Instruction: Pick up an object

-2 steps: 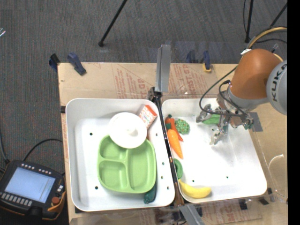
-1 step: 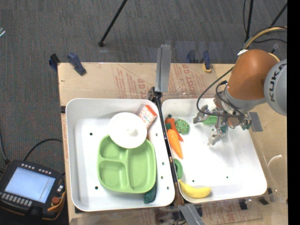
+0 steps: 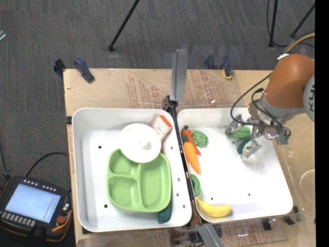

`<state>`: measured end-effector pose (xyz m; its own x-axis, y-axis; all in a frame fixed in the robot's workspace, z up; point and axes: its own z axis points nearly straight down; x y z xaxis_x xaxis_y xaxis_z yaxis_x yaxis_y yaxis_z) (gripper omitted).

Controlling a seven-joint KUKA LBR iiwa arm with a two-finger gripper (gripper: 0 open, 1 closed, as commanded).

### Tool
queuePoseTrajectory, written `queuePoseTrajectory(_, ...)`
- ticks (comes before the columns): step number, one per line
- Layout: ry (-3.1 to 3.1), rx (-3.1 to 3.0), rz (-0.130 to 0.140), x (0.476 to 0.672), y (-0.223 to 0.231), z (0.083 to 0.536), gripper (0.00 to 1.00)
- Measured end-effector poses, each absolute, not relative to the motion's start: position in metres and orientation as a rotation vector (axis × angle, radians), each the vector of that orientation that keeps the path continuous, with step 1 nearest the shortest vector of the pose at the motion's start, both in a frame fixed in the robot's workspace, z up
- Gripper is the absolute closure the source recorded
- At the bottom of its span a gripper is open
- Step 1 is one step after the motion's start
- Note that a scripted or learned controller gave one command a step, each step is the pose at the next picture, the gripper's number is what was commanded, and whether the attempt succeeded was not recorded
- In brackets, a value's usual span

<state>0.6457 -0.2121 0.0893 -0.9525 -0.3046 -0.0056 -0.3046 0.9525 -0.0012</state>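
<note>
Over right bin (image 3: 267, 189), upper area, our gripper (image 3: 249, 138) hangs with fingers apart, straddling green object (image 3: 238, 133); darker green piece just beside lower finger. We judge step as grasp approach: nothing clamped yet. Next move calls for squeezing shut on green object, then straight lift. Its long axis runs roughly left-right across bin, pointing toward centre divider; exact shape too small to tell.

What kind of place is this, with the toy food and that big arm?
Most likely a robotics lab or test bench. A robot arm reaches over two white bins of plastic toy food such as a banana, tripod legs stand on the carpet, and a handheld control screen lies nearby.
</note>
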Motion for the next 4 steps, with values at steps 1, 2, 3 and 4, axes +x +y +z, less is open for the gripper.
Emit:
queuePoseTrajectory(1, 3.106, -0.449, 0.004, 0.626, -0.173, 0.088, 0.00)
queuePoseTrajectory(2, 3.081, -0.587, 0.001, 0.647, -0.183, 0.089, 0.00)
queuePoseTrajectory(3, 3.074, -0.584, 0.001, 0.649, -0.182, 0.101, 1.00)
queuePoseTrajectory(4, 3.075, -0.583, 0.002, 0.648, -0.182, 0.100, 0.00)
